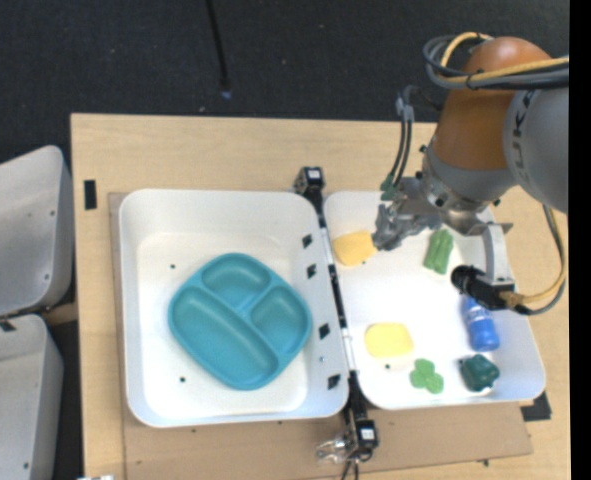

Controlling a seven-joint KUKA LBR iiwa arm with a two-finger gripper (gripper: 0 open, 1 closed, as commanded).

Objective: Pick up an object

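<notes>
The gripper is seen low over the right bin, just right of a yellow-orange piece at the bin's upper-left corner — whether its fingers are apart or together cannot be told. Nothing is seen held. Elsewhere in the right bin are found a yellow block, green cylinder, blue bottle and two green toys — along the bottom edge. A teal divided plate is placed in the left bin.

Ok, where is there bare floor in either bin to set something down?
Left bin: bare strips surround the blue divided plate, widest along the top. Right bin: a bare patch in the middle, bordered by the yellow piece above-left, the green block above, the blue bottle on the right and the yellow block below. The top edge under the gripper and the bottom-right corner are crowded.
</notes>
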